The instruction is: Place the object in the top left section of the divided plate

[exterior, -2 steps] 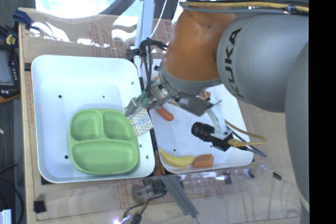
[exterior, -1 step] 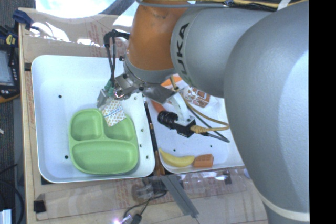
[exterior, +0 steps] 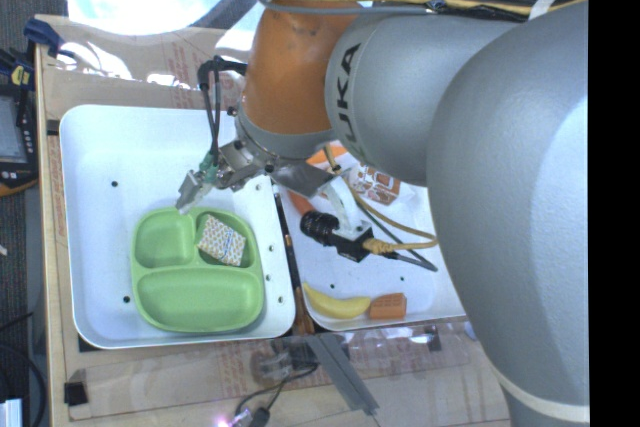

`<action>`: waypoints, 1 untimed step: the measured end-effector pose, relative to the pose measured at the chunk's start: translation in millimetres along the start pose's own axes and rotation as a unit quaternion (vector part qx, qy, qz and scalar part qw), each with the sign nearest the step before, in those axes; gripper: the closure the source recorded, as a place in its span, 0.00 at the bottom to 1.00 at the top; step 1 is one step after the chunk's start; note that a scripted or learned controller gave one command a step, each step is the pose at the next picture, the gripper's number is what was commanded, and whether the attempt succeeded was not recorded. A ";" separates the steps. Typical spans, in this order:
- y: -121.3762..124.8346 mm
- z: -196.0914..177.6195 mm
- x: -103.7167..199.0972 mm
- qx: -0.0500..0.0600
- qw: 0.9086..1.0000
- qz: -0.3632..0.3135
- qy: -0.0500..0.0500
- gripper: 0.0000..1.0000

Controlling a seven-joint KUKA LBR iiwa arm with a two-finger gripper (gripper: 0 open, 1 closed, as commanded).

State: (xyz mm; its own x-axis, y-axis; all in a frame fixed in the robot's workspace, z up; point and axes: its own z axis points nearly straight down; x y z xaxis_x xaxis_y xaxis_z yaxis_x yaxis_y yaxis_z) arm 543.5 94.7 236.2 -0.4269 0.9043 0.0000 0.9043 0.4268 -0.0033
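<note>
A green divided plate (exterior: 200, 300) lies in the left white bin (exterior: 100, 205). A small square object with a pale checkered pattern (exterior: 222, 240) rests in the plate's top right section, tilted against the divider. Nothing lies in the top left section (exterior: 165, 240) or in the large bottom section. My gripper (exterior: 196, 185) hangs just above the plate's far rim, over the line between the two top sections, a little up and left of the patterned object and apart from it. The arm's bulk hides most of the gripper.
The right bin (exterior: 420, 300) holds a banana (exterior: 335, 303) and an orange block (exterior: 388, 305) at its near edge, plus a printed packet (exterior: 375, 183) half under the arm. The arm covers much of the right bin. Cables and a black device sit at the bench's left edge (exterior: 15, 130).
</note>
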 end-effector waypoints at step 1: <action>-35.0 51.2 37.3 0.001 0.992 -0.128 0.001 0.00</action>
State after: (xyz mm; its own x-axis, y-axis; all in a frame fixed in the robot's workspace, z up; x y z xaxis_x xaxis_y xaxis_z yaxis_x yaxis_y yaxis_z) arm 495.8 113.4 185.2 -0.6430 0.7659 0.0028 0.7659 0.6430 -0.0053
